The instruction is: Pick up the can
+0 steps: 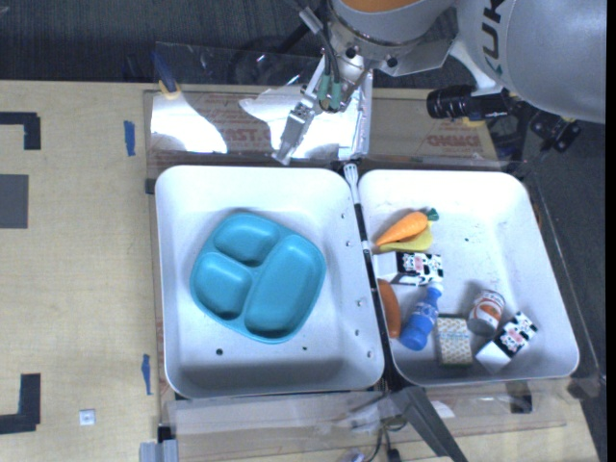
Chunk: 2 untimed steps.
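A tan bench (77,258) is bearing two white bins. The gripper (327,128), spread and grasping nothing, is being held at upper centre; the can (487,309) is lying lower right, crowded between a milk carton (508,338) and a blue bottle (422,320).

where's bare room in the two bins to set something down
Left bin: only a narrow margin of floor shows around the blue tray. Right bin: open floor between the carrot and its far right wall. Its lower half is crowded, around the can and blue bottle.
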### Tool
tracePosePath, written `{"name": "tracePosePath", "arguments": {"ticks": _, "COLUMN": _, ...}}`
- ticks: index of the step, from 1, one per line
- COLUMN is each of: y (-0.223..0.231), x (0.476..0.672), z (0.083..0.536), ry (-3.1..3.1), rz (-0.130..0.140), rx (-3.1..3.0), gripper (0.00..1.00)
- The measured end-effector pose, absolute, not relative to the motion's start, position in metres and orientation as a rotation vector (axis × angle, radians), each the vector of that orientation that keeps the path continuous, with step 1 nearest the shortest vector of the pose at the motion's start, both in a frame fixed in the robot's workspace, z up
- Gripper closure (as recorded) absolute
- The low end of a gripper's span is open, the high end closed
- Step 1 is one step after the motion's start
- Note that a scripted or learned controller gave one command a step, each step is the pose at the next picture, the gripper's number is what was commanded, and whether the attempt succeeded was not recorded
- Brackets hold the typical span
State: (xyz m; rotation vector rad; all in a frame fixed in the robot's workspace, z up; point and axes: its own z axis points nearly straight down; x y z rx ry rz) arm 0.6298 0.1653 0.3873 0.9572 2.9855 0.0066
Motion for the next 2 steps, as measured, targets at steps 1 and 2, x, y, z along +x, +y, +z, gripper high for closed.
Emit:
{"name": "tracePosePath", "arguments": {"ticks": 1, "y": 0.226, "x": 0.578, "z": 0.436, "ry": 2.932, "rz": 0.006, "rx": 1.116, "gripper": 0.00}}
{"name": "tracePosePath", "arguments": {"ticks": 2, "y": 0.213, "x": 0.480, "z": 0.436, "ry": 3.029, "rz": -0.001, "rx": 0.832, "gripper": 0.00}}
